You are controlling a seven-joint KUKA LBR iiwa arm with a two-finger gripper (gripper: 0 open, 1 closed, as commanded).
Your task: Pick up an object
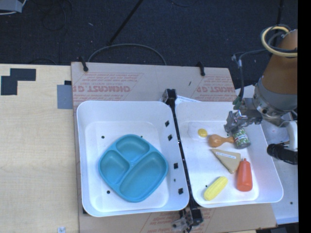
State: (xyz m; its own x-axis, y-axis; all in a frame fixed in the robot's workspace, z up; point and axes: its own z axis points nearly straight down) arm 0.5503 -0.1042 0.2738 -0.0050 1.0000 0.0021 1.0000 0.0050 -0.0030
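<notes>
The right bin [272, 188] holds several toy foods: a small yellow piece [202, 132], an orange pear-shaped piece [218, 140], a small jar with green contents [241, 139], a cheese wedge [228, 159], a red bottle [244, 175] and a corn cob [215, 188]. My gripper [235, 124] hangs over the bin's upper right part, just above and slightly left of the jar. Nothing can be seen held in it.
A blue divided plate [133, 167] lies in the left bin [90, 130]. A black divider [176, 144] runs between the two bins. The arm's grey body [277, 89] reaches in over the right bin's far right edge.
</notes>
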